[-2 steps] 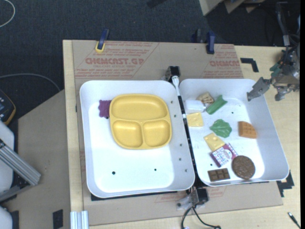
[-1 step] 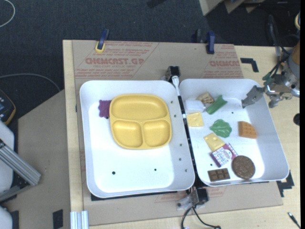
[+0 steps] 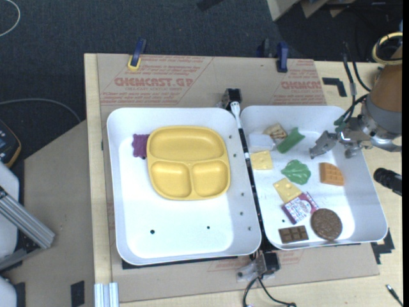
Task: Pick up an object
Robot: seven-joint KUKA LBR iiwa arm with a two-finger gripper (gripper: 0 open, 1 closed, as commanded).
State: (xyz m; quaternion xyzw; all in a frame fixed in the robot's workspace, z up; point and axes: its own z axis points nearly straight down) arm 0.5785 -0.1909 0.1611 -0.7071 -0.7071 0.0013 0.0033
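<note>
My gripper (image 3: 337,147) hangs over the right bin (image 3: 369,190), near its upper right part, and is open with nothing between its fingers. Just below it lies an orange waffle piece (image 3: 331,174). To its left are a green pepper strip (image 3: 289,141) and a tan cracker (image 3: 276,132). Further down lie a green leaf (image 3: 296,171), two yellow cheese pieces (image 3: 261,160) (image 3: 286,189), a purple-wrapped candy (image 3: 299,207), a round brown cookie (image 3: 326,224) and a chocolate bar (image 3: 293,235).
The left bin (image 3: 179,235) holds a yellow divided plate (image 3: 188,162) with a purple item (image 3: 139,144) beside its left edge. The grey arm with its orange band (image 3: 386,91) comes in from the right. A black divider rail (image 3: 246,171) separates the bins.
</note>
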